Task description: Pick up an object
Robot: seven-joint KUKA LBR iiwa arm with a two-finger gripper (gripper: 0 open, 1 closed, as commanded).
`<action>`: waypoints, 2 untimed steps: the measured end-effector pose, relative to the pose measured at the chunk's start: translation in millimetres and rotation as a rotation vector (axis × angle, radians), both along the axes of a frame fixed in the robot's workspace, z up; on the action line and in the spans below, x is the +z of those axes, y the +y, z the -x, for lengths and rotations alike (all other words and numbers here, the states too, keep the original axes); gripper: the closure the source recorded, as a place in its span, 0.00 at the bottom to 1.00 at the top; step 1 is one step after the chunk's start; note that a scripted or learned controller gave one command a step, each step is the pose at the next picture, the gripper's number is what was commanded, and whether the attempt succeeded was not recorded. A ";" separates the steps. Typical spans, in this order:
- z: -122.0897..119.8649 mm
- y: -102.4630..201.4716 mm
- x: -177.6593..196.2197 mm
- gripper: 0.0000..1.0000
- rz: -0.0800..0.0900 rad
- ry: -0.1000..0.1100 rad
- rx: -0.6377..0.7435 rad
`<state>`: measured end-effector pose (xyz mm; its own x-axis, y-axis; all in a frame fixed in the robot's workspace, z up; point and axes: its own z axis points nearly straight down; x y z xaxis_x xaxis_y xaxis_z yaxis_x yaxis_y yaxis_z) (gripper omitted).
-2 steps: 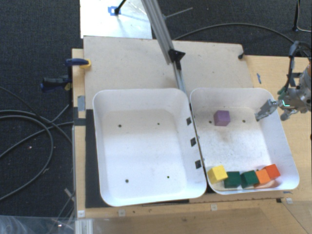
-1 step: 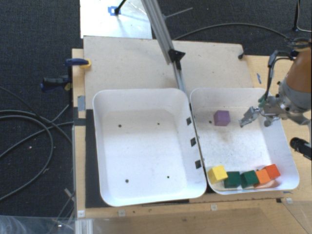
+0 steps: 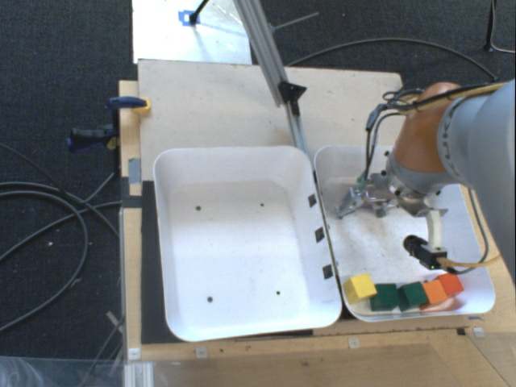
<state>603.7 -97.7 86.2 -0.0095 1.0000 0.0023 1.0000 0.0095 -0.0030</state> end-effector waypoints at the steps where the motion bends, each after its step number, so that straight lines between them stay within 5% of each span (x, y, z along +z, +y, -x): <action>1: -55.3 -5.7 5.8 0.00 0.003 -0.011 -0.002; 2: -31.6 5.0 4.3 0.00 0.003 -0.003 -0.007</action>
